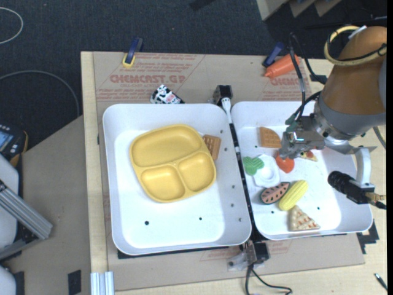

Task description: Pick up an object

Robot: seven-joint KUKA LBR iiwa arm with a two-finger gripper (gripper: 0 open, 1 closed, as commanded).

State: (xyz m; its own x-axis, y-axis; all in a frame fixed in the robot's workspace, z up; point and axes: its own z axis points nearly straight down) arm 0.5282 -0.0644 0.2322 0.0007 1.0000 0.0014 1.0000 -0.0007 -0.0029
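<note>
My gripper [291, 147] reaches down into the right bin [344, 223] from the right, just above a small red-orange toy food piece [285, 163]. Whether that piece sits between the fingers cannot be told from here. Around it lie an orange waffle-like square [269, 137], a green and white piece [259, 167], a brown grilled piece [273, 193], a yellow corn cob [294, 193] and a pizza slice [302, 219]. The left bin [123, 214] holds a yellow divided plate [172, 161] with a small brown waffle piece [212, 145] at its right rim.
The bins meet along a ridge [238, 165] running down the middle. On the bench behind them lie a black-and-white toy [164, 94], a yellow-blue clamp [131, 53] and an orange clamp [280, 66]. A black cylinder [347, 187] juts out from the arm over the right bin's right side.
</note>
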